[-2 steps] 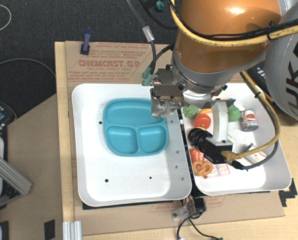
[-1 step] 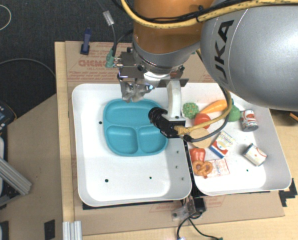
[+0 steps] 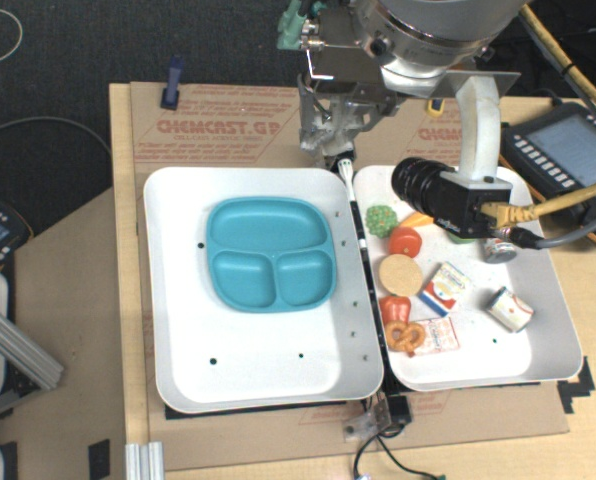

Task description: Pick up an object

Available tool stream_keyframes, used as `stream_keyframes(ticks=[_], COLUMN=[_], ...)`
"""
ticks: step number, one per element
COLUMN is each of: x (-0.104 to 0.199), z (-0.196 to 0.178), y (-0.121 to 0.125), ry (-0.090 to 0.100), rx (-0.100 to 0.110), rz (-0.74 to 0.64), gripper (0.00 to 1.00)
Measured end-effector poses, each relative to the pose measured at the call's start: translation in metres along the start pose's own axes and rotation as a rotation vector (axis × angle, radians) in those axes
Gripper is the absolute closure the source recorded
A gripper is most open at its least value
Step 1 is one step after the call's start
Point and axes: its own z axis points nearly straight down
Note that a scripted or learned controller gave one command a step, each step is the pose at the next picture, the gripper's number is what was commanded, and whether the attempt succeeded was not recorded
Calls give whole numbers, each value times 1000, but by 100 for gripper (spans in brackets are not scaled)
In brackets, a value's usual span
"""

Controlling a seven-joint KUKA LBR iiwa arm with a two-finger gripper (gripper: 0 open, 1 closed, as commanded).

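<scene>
Scanning leftward first, I see a teal tray in the left bin. The gripper hangs above the bins' far edge; its state I cannot tell. The right bin holds broccoli, tomato, pretzel.

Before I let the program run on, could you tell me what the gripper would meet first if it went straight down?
Probably the back rims where the two white bins meet: the gripper hangs over that seam, though depth is hard to judge from this slanted view.

Robotics lab, bench with white bins, teach pendant, cables
</scene>
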Motion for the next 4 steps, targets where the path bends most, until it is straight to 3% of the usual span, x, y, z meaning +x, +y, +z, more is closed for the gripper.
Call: stream_keyframes(ticks=[1, 2, 3, 4], x=[1, 2, 18, 17], z=[11, 0, 140, 204], y=[1, 2, 64, 13], ry=[-11, -9, -17, -15], rx=[20, 16, 33, 32], rz=[2, 0, 5, 2], gripper=[0, 100, 100, 100])
